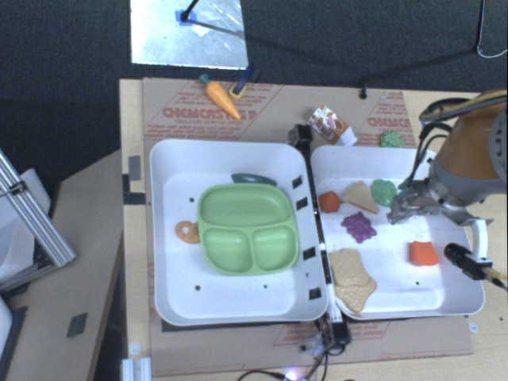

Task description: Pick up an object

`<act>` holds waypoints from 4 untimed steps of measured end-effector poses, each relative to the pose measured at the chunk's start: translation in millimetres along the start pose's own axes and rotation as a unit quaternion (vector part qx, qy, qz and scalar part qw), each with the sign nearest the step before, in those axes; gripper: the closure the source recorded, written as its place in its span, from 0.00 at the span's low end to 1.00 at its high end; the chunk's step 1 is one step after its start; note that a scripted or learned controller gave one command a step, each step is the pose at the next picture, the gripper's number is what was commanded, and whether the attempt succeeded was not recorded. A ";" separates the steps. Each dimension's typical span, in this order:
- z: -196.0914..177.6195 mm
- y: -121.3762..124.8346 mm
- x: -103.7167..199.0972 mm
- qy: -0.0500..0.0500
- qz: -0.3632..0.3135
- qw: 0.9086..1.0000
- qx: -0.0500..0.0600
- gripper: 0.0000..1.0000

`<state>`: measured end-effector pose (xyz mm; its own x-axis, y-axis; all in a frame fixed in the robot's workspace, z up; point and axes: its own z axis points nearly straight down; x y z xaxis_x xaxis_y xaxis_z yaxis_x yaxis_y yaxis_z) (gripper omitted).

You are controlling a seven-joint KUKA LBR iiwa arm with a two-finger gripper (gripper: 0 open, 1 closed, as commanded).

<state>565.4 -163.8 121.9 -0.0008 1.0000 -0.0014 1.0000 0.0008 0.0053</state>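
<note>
My gripper [402, 209] hangs low over the right bin [460, 302], near its middle right. It is just right of and slightly below a green leafy toy [382, 190], very close to it; whether they touch I cannot tell. A tan wedge [361, 197] and a small red toy [329, 202] lie to the left of the green toy. A purple grape cluster [359, 227] lies left of the gripper, an orange block [423, 253] below and to its right, and a tan flat piece [352, 279] at the bin's front left.
The left bin [171, 292] holds a green divided plate [244, 228], a small pretzel [187, 232] and a dark green piece [254, 178] behind the plate. A carrot [222, 99], a small packet [329, 125] and a green bit [390, 139] lie on the bench behind the bins.
</note>
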 end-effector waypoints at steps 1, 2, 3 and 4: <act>-44.5 4.7 -4.4 0.000 -0.001 1.000 0.000 1.00; -98.5 6.6 -4.8 0.000 -0.002 1.000 -0.001 1.00; -109.9 4.5 48.9 0.001 -0.004 1.000 0.001 1.00; -109.0 -2.1 95.7 0.001 -0.004 1.000 0.002 1.00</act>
<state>562.6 -68.0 230.7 -0.0083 1.0000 0.0009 1.0000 0.0083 0.0004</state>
